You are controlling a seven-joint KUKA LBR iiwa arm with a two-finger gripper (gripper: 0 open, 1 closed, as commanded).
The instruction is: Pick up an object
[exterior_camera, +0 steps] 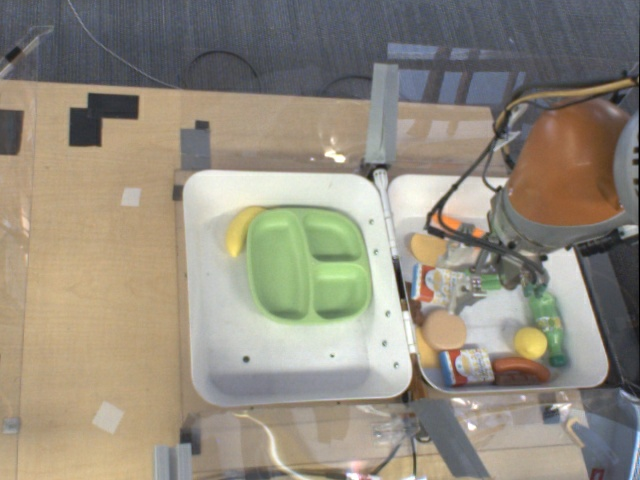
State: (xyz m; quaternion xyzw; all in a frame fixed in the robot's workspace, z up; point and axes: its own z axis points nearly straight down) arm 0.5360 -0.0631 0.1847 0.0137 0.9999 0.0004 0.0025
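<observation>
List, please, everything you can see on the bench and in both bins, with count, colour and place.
Bins: two, white, side by side on the bench.
Divided plate: one, green, left bin.
Banana: one, yellow, left bin, at the plate's left edge.
Bottle: one, green, right bin.
Lemon: one, yellow, right bin.
Sausage: one, brown-red, right bin's near edge.
Can: one, red and blue label, right bin.
Arm: grey and orange, over right bin.
Gripper: one, low among the items.
</observation>
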